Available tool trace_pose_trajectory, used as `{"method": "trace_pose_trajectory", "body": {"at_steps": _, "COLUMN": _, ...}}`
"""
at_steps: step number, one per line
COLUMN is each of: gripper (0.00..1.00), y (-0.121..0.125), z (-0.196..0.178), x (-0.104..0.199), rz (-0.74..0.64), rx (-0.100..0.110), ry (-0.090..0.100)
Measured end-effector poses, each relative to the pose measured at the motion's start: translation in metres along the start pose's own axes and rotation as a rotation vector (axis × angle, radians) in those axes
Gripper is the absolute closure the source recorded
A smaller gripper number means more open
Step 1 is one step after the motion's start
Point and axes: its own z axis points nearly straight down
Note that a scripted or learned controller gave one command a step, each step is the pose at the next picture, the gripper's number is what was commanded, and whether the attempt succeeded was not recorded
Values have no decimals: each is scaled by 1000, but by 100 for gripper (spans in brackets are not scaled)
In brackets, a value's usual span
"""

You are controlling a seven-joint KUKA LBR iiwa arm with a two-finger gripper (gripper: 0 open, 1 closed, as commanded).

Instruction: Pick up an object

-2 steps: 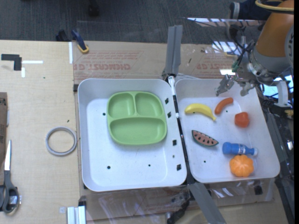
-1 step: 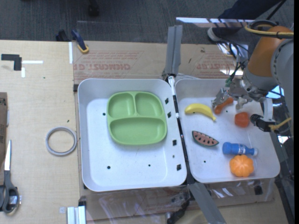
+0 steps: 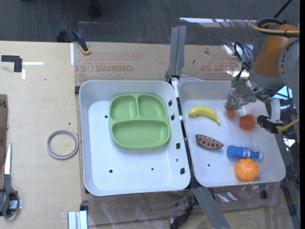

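The gripper hangs low over the upper part of the right bin, and a small orange piece sits at its tip; I cannot tell if the piece is clamped or only touched, and how wide the gripper stands I cannot tell. The nearest candidate is the red-orange block, just beside the gripper, toward the lower right. The banana lies to the left, its long axis running left to right. Further toward the front are the watermelon slice, the blue bottle lying on its side, and the orange. In the left bin lies a green divided plate, well apart. In my judgement, only the bin wall behind the gripper may limit a short move.
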Motion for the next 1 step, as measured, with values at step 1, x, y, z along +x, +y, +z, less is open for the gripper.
{"method": "trace_pose_trajectory", "body": {"at_steps": 1, "gripper": 100, "y": 1, "z": -87, "x": 27, "rz": -110, "rx": -2, "ry": 1}}
